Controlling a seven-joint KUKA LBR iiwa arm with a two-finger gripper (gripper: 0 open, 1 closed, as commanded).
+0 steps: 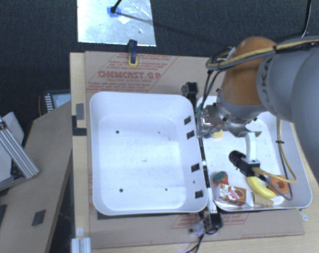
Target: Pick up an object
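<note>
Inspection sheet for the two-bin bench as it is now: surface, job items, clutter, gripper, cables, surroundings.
Surface: left bin and right bin, white, on printed cardboard.
Job's things: in the right bin's near end, banana, orange-red packet, small red-and-green item; small yellow item beside the gripper.
Clutter: yellow-and-black clamp on the cardboard's far edge.
Gripper: low at the right bin's left wall; hold cannot be told.
Cables: black loops at the wrist; wires at bench front.
Surroundings: silver sheet on dark floor; aluminium rail at left.
</note>
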